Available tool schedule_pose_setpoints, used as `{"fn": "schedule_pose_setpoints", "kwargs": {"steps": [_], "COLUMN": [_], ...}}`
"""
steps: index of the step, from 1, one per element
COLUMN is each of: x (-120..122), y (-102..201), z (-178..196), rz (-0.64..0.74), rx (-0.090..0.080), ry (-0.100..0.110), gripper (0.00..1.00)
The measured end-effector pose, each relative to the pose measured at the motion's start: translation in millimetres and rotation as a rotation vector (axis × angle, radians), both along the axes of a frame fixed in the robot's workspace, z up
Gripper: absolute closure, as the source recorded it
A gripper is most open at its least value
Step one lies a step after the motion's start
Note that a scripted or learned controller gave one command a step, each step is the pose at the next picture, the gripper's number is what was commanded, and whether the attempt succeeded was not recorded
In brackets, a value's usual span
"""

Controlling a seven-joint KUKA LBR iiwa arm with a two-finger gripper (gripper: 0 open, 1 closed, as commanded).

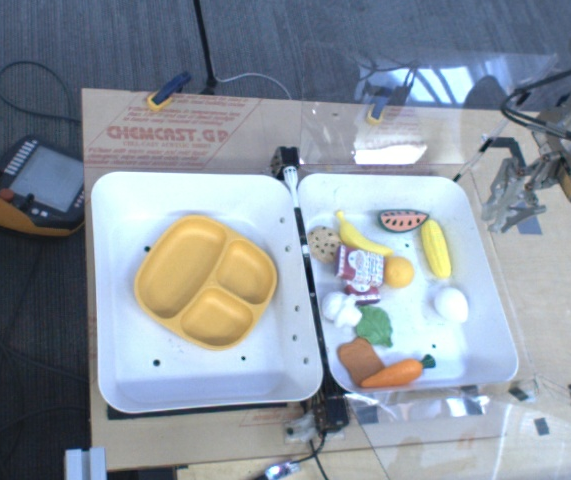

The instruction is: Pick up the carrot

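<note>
On the far left, on the dark carpet beside the bench (185, 133), lies a control pendant (33, 190) with an orange edge and a grey screen. The bench carries two shallow white bins side by side. The left bin (125, 368) holds a yellow plate (205, 281) with three compartments, lying a little turned. The right bin (490, 343) holds many toy foods. Near its left wall there is a cookie (323, 240), and just beside it a banana (361, 235) lies at a slant, touching a red and white packet (361, 271). An orange (399, 272) sits just to the right of the packet. Below the packet there is a small white thing (342, 309), then a green broccoli (374, 325), and below it a brown slice like bread (358, 360). The carrot (393, 373) lies near the front edge of the right bin, almost flat along it, its orange body touching the brown slice and its green top pointing to the right. Further back in the bin there is a watermelon slice (403, 220), with a yellow corn cob (436, 248) beside it, and a white egg (452, 304) below the corn. The pincer (513, 190) hangs outside the right bin, above the bench at the upper right, well apart from the carrot; whether its fingers are wide or narrow I cannot tell, it is too small and dim.
</note>
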State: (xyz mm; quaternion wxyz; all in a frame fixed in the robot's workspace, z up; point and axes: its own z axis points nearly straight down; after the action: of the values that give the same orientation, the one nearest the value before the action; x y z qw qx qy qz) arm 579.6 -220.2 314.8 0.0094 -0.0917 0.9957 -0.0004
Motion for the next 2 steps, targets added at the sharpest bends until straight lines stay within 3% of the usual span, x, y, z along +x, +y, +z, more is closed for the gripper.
{"fn": "schedule_pose_setpoints", "kwargs": {"steps": [1,2], "x": [-0.2,2.7], "y": [-0.1,1.7], "z": [-0.7,10.8], "rz": [0.000,-0.002], "rx": [0.000,0.001], "ry": [0.001,-0.011], "gripper": [0.00,1.00]}}
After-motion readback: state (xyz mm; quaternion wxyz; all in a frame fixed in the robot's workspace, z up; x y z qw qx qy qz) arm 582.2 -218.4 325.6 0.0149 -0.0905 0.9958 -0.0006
